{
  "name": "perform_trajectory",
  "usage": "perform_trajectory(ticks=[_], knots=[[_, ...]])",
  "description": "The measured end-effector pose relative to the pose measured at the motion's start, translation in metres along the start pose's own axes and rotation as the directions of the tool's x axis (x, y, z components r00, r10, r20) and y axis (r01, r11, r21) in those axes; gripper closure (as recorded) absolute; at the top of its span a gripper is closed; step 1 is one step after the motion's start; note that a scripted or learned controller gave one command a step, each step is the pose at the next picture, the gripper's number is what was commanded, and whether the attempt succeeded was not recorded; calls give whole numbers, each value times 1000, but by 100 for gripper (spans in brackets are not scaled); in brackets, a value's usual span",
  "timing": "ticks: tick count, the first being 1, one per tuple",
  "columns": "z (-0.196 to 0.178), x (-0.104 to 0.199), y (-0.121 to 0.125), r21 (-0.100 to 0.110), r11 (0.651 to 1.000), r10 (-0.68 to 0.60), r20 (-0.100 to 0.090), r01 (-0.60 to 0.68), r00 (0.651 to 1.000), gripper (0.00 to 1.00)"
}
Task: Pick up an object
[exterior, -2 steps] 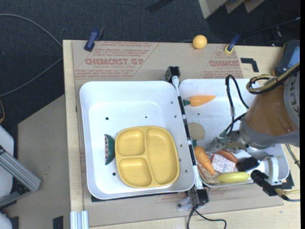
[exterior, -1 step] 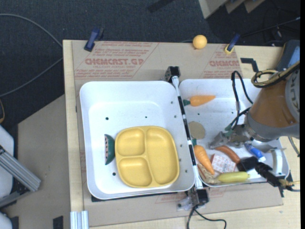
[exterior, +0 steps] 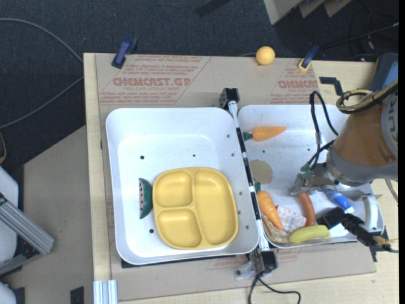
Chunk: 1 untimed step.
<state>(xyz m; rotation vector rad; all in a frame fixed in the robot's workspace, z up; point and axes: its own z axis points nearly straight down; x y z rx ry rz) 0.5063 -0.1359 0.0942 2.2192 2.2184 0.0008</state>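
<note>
The gripper (exterior: 308, 183) sits low in the right bin (exterior: 288, 116), directly over the upper end of a reddish sausage-shaped item (exterior: 307, 209). Whether its fingers are apart or together cannot be told from this view, and nothing is visibly held between them.

The sausage-shaped item lies lengthwise near the bin's front right area. Just left of it is a small crumpled white-and-pink packet (exterior: 291, 219), and left of that a carrot (exterior: 269, 209) lies at a slant against the bin's left wall. A yellow banana (exterior: 309, 234) lies along the front edge, touching or just beside the packet. A blue object (exterior: 340, 201) is just right of the sausage-shaped item, partly under the arm. A second carrot (exterior: 267, 133) lies near the back of the bin, well apart from the cluster. A flat tan disc (exterior: 260, 170) rests between the two carrots.

The left bin (exterior: 126, 132) holds a yellow three-compartment plate (exterior: 195, 206), with a watermelon-slice toy (exterior: 145, 198) touching its left edge.

An orange ball (exterior: 265, 56) rests on the bench (exterior: 158, 81) behind the bins.
</note>
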Motion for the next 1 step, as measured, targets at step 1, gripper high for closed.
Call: perform_trajectory(ticks=[1], knots=[[-122,69,29,1,1000,-2,-3,2,1000,100]])
